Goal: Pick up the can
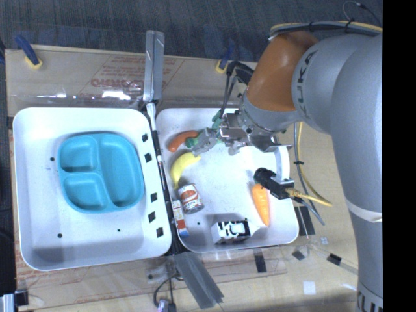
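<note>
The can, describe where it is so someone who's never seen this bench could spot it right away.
Look in the right-hand white bin, near its left wall. Just below the yellow banana lies the can, small and tipped on its side. Its shiny metal end and red-and-white label set it apart from the fruit.

- A blue divided plate (101, 171) lay in the left bin (32, 239), with three compartments.
- The right bin (214, 246) sat just beside it, their inner rims meeting.
- A banana (182, 167) lay near the right bin's left wall.
- An orange-red, carrot-like piece (182, 139) lay just above the banana, by the bin's top left.
- An orange carrot (261, 204) lay toward the right wall, pointing down.
- A black-and-white object (233, 229) sat near the bin's lower edge.
- The counter (78, 67) beneath was tan, with red printing on it.
</note>
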Motion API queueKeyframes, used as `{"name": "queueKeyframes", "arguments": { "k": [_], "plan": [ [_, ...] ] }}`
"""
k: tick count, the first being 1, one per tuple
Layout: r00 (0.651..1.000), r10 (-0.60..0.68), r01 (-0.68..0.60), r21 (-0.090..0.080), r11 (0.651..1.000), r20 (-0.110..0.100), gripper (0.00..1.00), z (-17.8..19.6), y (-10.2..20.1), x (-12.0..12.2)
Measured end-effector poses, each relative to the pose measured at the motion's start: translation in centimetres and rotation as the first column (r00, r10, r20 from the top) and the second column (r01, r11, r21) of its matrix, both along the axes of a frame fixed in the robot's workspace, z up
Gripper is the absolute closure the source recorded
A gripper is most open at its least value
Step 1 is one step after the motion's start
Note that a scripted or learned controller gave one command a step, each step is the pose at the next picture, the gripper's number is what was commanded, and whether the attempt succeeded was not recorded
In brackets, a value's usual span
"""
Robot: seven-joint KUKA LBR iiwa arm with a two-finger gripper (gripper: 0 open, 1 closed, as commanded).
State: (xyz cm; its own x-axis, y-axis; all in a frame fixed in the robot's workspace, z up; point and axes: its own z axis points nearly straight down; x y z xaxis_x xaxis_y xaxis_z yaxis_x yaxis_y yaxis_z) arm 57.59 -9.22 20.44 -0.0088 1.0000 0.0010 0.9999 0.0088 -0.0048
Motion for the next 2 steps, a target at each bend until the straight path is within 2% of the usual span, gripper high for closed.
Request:
{"name": "queueKeyframes", "arguments": {
  "k": [1, 2],
  "plan": [
    [0.994, -0.105, 0.105, 0.000, 0.994, -0.002, 0.00, -0.6, 1.7, -0.9],
    [0.997, -0.079, 0.079, -0.002, 0.997, 0.009, 0.00, -8.2, -1.8, -6.4]
  ]
}}
